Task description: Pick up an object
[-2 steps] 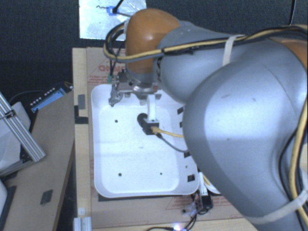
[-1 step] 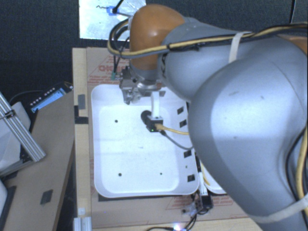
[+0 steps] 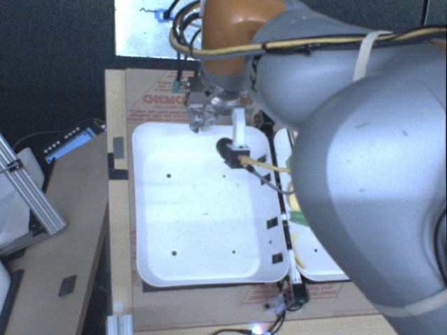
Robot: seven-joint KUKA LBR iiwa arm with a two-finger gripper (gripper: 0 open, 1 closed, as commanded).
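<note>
My gripper [image 3: 198, 119] hangs over the back rim of the left white bin [image 3: 160, 208], near the middle of that rim. The grey arm with its orange band [image 3: 237, 19] reaches in from the right and hides most of the right bin [image 3: 318, 271]. A green and yellow object [image 3: 297, 218] peeks out at the right bin's left side, just under the arm. Nothing is seen held at the gripper.
Both bins rest on a tan cardboard sheet [image 3: 150, 96] on the bench. A black divider strip with clips [image 3: 283, 222] runs between the bins. An aluminium rail [image 3: 28, 194] and a dark device [image 3: 70, 142] lie off to the left.
</note>
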